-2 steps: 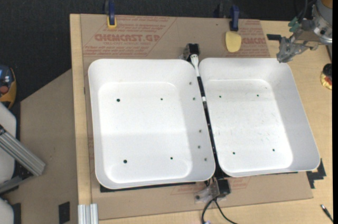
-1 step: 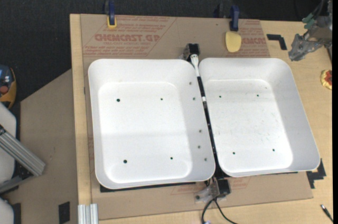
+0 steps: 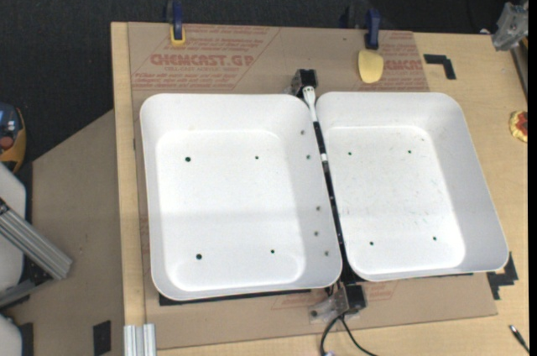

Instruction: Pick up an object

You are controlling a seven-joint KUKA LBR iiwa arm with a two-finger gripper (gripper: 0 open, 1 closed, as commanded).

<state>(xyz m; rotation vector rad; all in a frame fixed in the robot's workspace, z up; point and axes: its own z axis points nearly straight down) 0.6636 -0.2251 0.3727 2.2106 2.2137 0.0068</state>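
Currently you cannot tell whether the pincer is open or closed, so log its state as unknown.

Count:
- two white bins, the left bin (image 3: 148, 146) and the right bin (image 3: 475, 178), side by side on one brown board (image 3: 252, 52)
- one black strip (image 3: 323, 170) along the seam where the rims meet
- four dark dots on each bin floor, which you should read as marks or holes rather than loose items
- faint specks on the right floor, too small to identify
- two blue clamps at the far edge, the left clamp (image 3: 175, 14) and the right clamp (image 3: 372, 23)

Where the task's thing is: you cannot pick out a graspable object on either floor. The only candidate is one yellow lump (image 3: 370, 66) on the board. It lies just beyond the right bin's far rim and just below the right clamp. It may be part of that clamp; you cannot tell. It looks roundish, with its longer side running away from you.

Governing relation, as a judgement: the arm enters from the right, so the right bin is the nearer one. Any reach to the left bin must cross the seam.
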